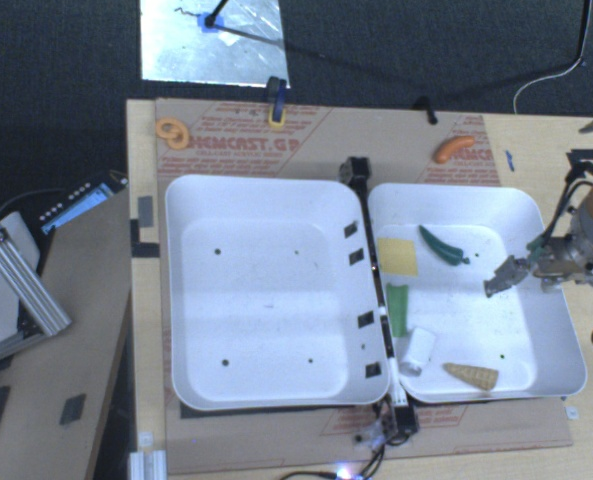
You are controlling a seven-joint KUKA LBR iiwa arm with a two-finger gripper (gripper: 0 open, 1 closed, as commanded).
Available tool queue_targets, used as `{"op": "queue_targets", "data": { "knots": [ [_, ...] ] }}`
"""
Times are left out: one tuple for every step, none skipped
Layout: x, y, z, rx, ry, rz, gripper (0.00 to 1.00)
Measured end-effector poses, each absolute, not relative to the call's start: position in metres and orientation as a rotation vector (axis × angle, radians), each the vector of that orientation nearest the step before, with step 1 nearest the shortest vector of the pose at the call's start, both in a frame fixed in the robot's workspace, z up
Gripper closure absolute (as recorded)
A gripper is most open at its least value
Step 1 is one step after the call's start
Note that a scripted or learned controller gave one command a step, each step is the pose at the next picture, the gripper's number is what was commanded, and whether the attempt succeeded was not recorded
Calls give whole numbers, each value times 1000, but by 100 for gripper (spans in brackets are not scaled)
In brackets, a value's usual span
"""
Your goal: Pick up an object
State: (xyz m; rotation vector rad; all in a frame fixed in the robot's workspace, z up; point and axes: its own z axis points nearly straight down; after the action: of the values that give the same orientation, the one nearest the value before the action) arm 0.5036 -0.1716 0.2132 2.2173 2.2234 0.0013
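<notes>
Right bin [536, 218] holds five candidates, all small. Dark green pepper-shaped piece [443, 245] lies near the bin's back, just beside a yellow square [397, 257]. Green strip [397, 309] lies along the left wall; white cylinder [417, 347] and tan cone [472, 374] sit near the front edge.

Judgement: all look like light toy pieces, rigid or slightly foamy, nothing fragile. Smooth surfaces may slip. Pepper is nearest the gripper; take it across its narrow middle. Flat yellow square would be hard to pinch.

Gripper [503, 277] hangs over the bin's right-centre, apart from every object, nothing between its fingers. How wide it stands I cannot tell.
</notes>
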Motion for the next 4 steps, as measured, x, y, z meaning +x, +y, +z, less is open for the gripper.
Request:
{"op": "queue_targets", "data": {
  "knots": [
    [505,-172,224,2212,2225,4,100],
    [522,-78,384,2194,2228,26,100],
    [516,-89,500,2205,2218,17,100],
    [598,-134,538,2214,2213,7,100]
  ]
}}
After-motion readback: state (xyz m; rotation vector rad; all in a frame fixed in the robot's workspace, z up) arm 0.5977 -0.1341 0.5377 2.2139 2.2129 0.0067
